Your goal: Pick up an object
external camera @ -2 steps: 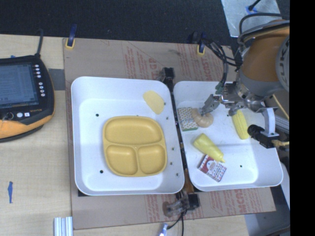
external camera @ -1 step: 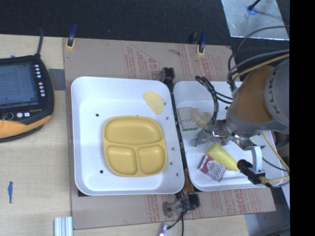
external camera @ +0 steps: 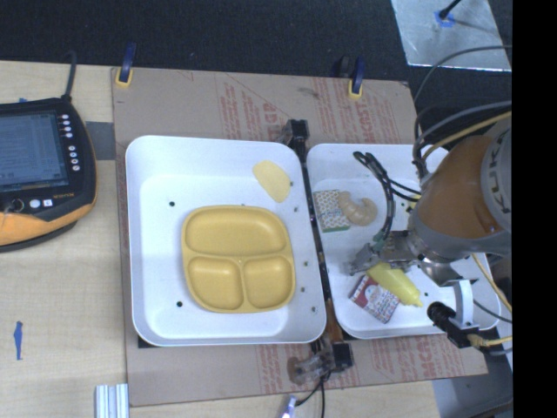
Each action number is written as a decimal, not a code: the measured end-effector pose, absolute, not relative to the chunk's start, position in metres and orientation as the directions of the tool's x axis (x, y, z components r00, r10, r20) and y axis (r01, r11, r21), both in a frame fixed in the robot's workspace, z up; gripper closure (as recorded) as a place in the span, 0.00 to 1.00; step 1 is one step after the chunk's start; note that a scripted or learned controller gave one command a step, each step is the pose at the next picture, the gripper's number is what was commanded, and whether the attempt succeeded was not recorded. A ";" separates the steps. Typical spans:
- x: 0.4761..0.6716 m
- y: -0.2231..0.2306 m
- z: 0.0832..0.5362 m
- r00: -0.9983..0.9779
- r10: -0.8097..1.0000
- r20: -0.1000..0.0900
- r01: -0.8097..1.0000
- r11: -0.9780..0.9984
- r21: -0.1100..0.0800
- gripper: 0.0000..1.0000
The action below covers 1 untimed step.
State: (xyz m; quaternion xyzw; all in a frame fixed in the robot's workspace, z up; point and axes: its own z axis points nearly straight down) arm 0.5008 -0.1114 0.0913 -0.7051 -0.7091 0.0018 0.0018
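My gripper hangs low in the right bin, near its middle, under the grey and orange arm. A yellow banana-shaped object lies just below and to the right of the gripper, partly on a red and white packet. Whether the gripper touches the yellow object is unclear. Further back in the same bin lie a checkered packet and a beige curved piece.
The left bin holds a yellow divided plate and a small pale yellow oval piece. A tablet-like pendant sits on the bench at far left. Black cables loop over the right bin.
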 end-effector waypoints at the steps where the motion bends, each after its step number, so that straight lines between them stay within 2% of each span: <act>1: 0.501 -0.112 0.102 -0.010 1.000 -0.001 1.000 0.010 -0.006 1.00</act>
